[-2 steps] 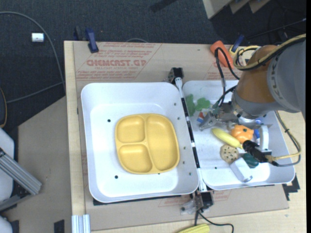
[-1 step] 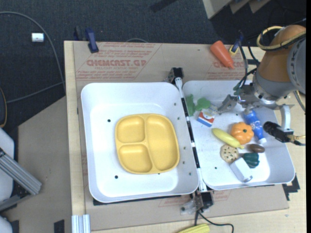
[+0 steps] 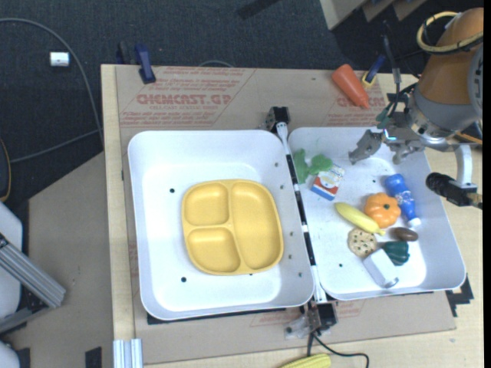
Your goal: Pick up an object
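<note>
Left white bin (image 3: 153,175) is holding a yellow three-compartment plate (image 3: 232,226), sitting well left of the jaws. Right white bin (image 3: 441,244) is lying under them. Gripper (image 3: 384,146) is hovering over that bin's far edge, fingers spread apart, gripping nothing. Banana (image 3: 356,217), orange pumpkin (image 3: 381,208) and blue bottle (image 3: 400,192) are lying below the jaws toward the near side; a green toy (image 3: 313,164) and small carton (image 3: 327,184) are lying left of them. Cookie (image 3: 360,242) is sitting nearer still.
</note>
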Robot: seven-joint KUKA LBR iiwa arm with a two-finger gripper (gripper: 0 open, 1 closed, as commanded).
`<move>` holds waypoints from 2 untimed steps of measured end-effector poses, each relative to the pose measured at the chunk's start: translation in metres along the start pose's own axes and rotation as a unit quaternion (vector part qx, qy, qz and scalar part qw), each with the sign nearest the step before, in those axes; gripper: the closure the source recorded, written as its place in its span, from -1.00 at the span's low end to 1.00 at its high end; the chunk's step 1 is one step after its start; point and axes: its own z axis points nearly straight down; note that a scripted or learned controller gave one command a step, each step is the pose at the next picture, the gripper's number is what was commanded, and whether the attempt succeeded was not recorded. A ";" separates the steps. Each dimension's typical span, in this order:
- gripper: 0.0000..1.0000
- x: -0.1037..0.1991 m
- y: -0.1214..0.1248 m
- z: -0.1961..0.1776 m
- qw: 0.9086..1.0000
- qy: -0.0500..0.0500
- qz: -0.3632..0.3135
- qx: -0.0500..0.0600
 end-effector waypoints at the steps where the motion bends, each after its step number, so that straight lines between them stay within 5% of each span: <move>1: -1.00 0.013 -0.034 0.091 1.000 0.000 0.000 -0.001; 2: -1.00 0.058 0.017 -0.007 1.000 0.001 0.000 0.000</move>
